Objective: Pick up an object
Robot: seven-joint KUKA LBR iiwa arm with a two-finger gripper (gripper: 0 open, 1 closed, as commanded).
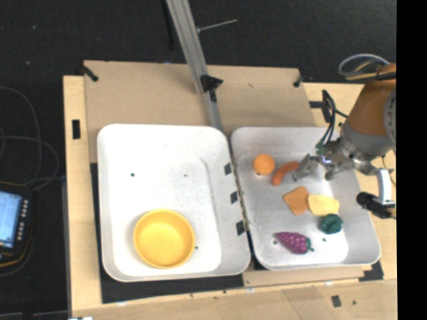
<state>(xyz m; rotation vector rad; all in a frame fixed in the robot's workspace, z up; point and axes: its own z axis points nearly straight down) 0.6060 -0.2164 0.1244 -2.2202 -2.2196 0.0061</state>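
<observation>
Grey two-finger gripper (pixel 313 167) hovered at three o'clock of elongated orange carrot-like toy (pixel 287 172) in right shallow white bin (pixel 267 252), finger state unclear

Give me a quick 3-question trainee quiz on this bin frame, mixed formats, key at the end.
1. True or false: the yellow bowl sits in the same bin as the purple grapes.
2. Multiple choice: which item lies nearest the gripper? A) orange ball B) orange carrot-shaped piece C) green piece
3. Fill in: the yellow block touches the ____ wedge on its left side in the camera view.

Key: 1. False; the bowl is in the left bin, the grapes in the right bin. 2. B. 3. orange.
</observation>
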